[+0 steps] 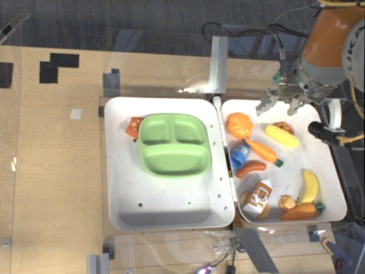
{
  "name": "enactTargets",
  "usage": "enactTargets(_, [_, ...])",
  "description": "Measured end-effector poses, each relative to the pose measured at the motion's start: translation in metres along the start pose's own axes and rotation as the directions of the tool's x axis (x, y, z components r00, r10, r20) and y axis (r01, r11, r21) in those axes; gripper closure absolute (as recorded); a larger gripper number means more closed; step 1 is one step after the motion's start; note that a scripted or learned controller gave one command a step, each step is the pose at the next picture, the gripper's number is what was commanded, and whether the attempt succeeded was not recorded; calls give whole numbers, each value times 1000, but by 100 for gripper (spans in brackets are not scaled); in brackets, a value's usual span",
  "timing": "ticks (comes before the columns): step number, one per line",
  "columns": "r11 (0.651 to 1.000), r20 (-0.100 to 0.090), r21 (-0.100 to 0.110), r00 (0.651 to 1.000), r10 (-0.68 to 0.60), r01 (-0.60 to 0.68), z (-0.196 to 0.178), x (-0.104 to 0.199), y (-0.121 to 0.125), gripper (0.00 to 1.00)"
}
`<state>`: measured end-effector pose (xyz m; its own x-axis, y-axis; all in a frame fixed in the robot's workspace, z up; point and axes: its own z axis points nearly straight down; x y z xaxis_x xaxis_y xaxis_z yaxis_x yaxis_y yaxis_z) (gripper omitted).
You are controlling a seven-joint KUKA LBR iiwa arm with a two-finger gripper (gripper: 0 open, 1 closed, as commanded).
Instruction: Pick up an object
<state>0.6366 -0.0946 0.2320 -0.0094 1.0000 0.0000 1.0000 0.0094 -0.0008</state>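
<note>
My gripper (280, 106) hangs open over the far edge of the right bin (331, 170), with nothing between its fingers. Just below it lie an orange pumpkin (240, 125), a yellow corn cob (282, 136) on a brown piece, and a carrot (264, 150). Further forward are a blue packet (239, 153), a red sausage (250, 168), a brown and white box (257, 199), a banana (309, 186), and another carrot (298, 211).
The left bin (125, 198) holds a green divided plate (173, 144) with a red item (134, 128) at its left edge. A metal post (219, 61) stands behind the divider between the bins. Cables run behind the right bin.
</note>
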Motion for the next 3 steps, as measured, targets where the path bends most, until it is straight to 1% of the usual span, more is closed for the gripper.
enactTargets(1, [998, 0, -1, 998, 61, -61, 141, -14, -13, 0])
enactTargets(2, [975, 5, -16, 975, -220, 220, 142, 10, -55, 0])
enactTargets(3, [974, 0, -16, 974, -225, 225, 133, 12, -53, 100])
